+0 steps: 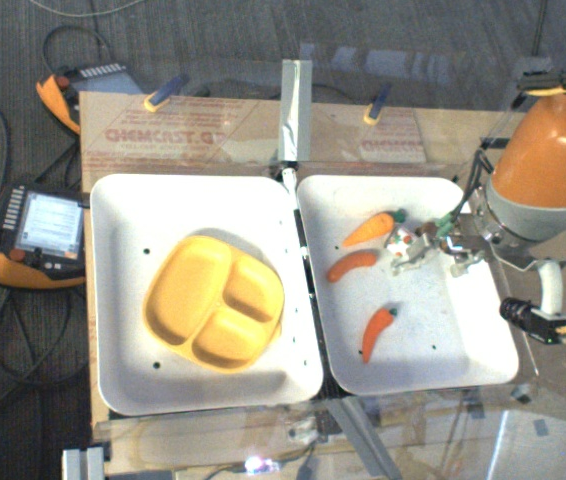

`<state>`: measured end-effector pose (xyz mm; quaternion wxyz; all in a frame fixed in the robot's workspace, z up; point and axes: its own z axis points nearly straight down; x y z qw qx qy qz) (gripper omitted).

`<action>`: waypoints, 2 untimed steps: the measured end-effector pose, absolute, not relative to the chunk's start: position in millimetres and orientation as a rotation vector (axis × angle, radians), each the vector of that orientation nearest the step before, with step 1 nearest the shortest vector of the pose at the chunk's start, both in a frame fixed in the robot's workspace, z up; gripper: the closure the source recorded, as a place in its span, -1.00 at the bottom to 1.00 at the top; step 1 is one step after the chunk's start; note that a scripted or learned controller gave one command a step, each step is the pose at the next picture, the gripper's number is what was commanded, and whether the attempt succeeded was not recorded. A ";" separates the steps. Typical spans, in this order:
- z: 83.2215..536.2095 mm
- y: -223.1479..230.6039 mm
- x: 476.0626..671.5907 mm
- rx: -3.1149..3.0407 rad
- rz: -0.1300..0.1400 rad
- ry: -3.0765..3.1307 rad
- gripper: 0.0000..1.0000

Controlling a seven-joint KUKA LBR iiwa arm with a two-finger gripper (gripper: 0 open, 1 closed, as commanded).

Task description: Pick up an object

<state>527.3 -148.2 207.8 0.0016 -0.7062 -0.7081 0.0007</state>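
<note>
Red mirrored lettering [159,135], unreadable

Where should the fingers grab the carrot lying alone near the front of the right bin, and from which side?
Take the front carrot across its thick orange middle, coming straight down from above. It lies flat on the right bin, tilted with its green top toward the back, and has bare floor on both long sides, so fingers closing across its width probably fit best.

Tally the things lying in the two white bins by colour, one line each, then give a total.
Yellow: 1, the divided plate in the left bin.
Orange: 2, the carrot near the gripper and the carrot lower in the right bin.
Red-orange: 1, the sausage between them.
Total: 4
</note>
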 end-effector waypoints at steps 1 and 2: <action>98.4 -119.4 483.4 -2.194 0.001 -2.244 -1.00; 106.2 -119.3 483.0 -2.192 0.003 -2.241 1.00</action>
